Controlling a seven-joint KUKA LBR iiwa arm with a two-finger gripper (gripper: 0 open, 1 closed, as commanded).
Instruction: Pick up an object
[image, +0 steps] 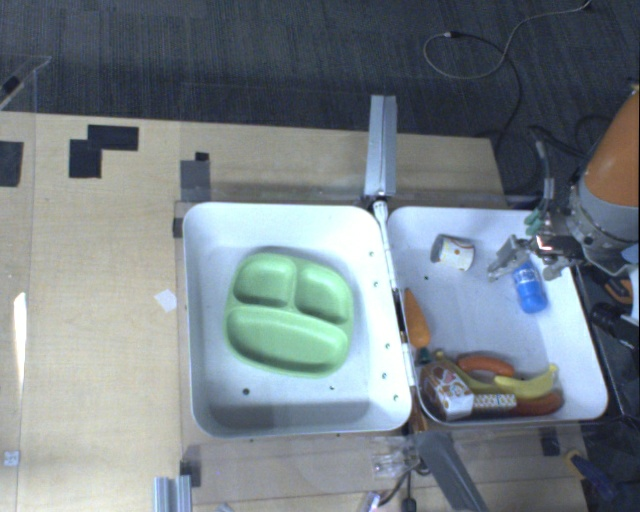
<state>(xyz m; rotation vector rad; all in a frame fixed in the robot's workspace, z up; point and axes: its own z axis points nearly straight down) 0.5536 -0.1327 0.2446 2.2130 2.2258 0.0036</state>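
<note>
My gripper (527, 262) hangs over the upper right part of the right bin (580, 345), and its fingers stand open. A small blue bottle (530, 290) lies on the bin floor just below the fingertips, apart from them, and nothing sits between the fingers. A small white cup (453, 252) lies on its side to the left of the gripper. Along the bin's front edge lie a yellow banana (520, 380), an orange-red pepper (484, 363), a red sausage (533, 404) and a brown printed packet (451, 392). An orange carrot (416, 320) rests against the bin's left wall.
The left bin (205, 300) holds a green divided plate (290, 312). A metal post (381, 150) stands behind the seam between the bins. The arm's orange band (615, 160) and dark cables (610, 300) sit at the right edge.
</note>
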